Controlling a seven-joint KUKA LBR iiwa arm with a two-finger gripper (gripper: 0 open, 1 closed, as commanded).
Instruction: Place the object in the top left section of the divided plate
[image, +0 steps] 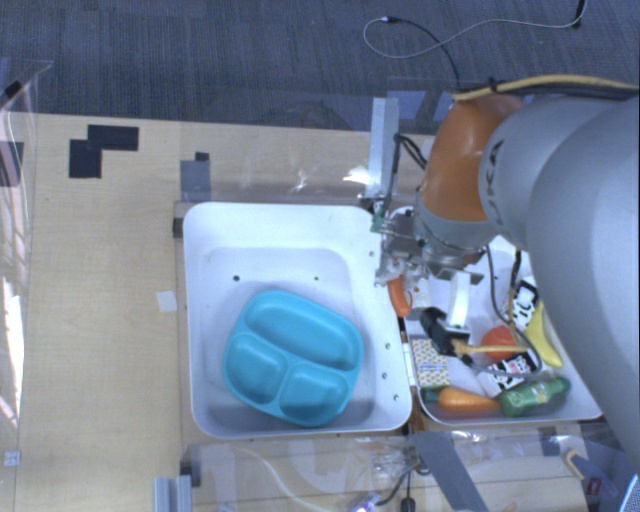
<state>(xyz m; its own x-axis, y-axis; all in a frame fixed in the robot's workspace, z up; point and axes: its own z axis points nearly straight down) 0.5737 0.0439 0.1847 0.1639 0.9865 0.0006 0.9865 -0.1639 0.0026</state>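
The blue divided plate (292, 356) lies in the left white bin (215, 250), with three sections showing. My gripper (398, 280) hangs over the wall between the two bins, to the upper right of the plate. A small orange-red object (399, 297) sits between its fingertips, pointing down, and the fingers are shut on it. The object hangs just right of the left bin's right wall, apart from the plate.
The right bin (585, 408) holds a carrot-like orange piece (465, 401), a green item (530, 395), a yellow banana (543, 338), a red piece (497, 338) and a black-and-white pack (512, 368). The grey arm covers most of that bin.
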